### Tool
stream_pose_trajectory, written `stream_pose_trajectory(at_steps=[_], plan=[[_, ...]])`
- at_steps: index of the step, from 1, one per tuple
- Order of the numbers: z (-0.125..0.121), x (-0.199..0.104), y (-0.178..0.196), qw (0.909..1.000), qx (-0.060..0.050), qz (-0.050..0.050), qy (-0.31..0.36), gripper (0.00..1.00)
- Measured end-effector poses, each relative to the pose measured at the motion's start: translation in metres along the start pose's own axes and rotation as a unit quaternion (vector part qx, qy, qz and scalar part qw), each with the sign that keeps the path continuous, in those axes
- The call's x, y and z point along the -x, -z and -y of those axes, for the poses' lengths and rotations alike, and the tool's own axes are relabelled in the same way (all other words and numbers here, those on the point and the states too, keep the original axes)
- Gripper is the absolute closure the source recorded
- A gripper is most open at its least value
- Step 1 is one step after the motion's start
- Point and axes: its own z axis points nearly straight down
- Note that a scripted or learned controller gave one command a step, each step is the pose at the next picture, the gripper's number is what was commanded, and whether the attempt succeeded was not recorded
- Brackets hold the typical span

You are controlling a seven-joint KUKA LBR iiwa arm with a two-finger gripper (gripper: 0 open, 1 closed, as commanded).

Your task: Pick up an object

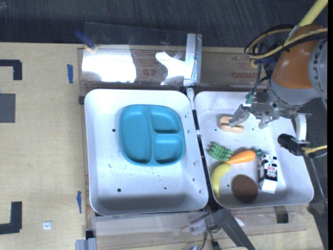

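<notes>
The gripper (252,116) hangs over the right bin (304,191) with its two metal fingers spread apart and nothing between them, the left fingertip just beside a small tan bread-like piece (231,124). Nearer the front lie a smooth orange carrot (241,157) (leafy green top), a yellow banana (219,177), a rough brown oval (244,187) and a cow-print carton (269,173). A glossy blue divided plate (151,134) sits in the left bin (104,191).

two bins (99,155), one plate (152,134), six toys (243,186)
</notes>
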Motion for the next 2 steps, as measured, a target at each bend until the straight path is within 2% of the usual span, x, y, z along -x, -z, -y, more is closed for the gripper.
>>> stream_pose_trajectory(at_steps=[1,2], plan=[[0.077,0.055,-0.076,0.9997,0.006,0.001,-0.022,0.0],[0.111,0.059,-0.076,0.9988,0.007,0.001,0.049,0.0]])
